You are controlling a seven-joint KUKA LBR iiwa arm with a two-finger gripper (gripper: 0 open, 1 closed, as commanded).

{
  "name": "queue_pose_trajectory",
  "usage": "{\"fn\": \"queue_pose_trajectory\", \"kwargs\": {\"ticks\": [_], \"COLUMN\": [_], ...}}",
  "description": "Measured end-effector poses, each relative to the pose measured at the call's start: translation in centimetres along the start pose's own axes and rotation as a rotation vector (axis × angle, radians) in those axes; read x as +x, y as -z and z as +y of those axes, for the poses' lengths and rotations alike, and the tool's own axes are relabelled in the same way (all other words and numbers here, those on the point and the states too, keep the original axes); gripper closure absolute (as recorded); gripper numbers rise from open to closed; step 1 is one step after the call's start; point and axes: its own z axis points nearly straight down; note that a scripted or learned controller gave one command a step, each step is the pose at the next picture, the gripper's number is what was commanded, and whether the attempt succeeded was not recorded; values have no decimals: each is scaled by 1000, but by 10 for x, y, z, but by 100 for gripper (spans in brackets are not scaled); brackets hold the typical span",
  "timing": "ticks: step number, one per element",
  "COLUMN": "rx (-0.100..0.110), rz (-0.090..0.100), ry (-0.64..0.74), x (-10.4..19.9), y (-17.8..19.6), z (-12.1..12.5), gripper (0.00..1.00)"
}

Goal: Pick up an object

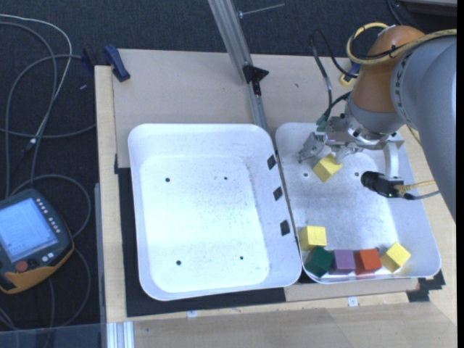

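Camera view, single overhead slant. Two shallow white bins are recorded side by side: the left bin (145,151) at centre frame and the right bin (428,256) toward the right. The grey arm (428,78) with its orange band (377,85) is entered from the upper right, and the gripper (328,153) is located over the upper part of the right bin. A yellow cube (327,168), tilted onto a corner, is seen directly under the metal fingers (312,145), touching or very nearly touching them; whether it is pinched cannot be told, and the spread of the tool cannot be told either. A black cylindrical fitting (378,183) with a cable is noted just right of the cube. Along the lower edge of the right bin a cluster is listed: a second yellow block (314,236), a green block (318,261), a purple block (344,259), a red-orange block (367,260) and a third yellow block (397,256), packed closely. Handling judgement: the yellow cube is taken to be light, rigid and not fragile, with smooth faces that may slip; it is best taken across two opposite flat faces, not across edges, which its tilt makes awkward. A handheld pendant (29,238) is logged at lower left.
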Motion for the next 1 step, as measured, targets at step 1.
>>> {"fn": "queue_pose_trajectory", "kwargs": {"ticks": [1], "rx": [11], "rz": [5], "ry": [-1], "x": [-12], "y": [-28], "z": [28], "gripper": [0]}}
